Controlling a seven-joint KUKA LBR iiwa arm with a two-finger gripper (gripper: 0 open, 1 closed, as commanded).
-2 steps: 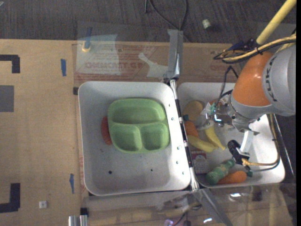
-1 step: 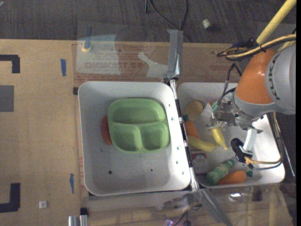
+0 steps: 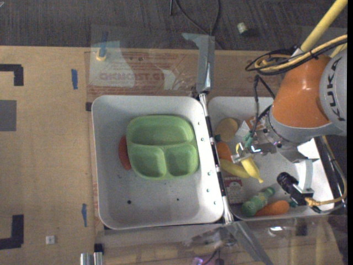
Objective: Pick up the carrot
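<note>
Hovering my hand (image 3: 246, 148) over the right bin (image 3: 320, 211); can't tell its grip state. Carrot (image 3: 274, 207) lies at five o'clock from it, near the bottom edge, long axis nine-to-three.

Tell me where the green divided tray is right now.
The green divided tray lies in the left white bin, toward its upper middle, with an orange-red object peeking out from under its left edge.
</note>
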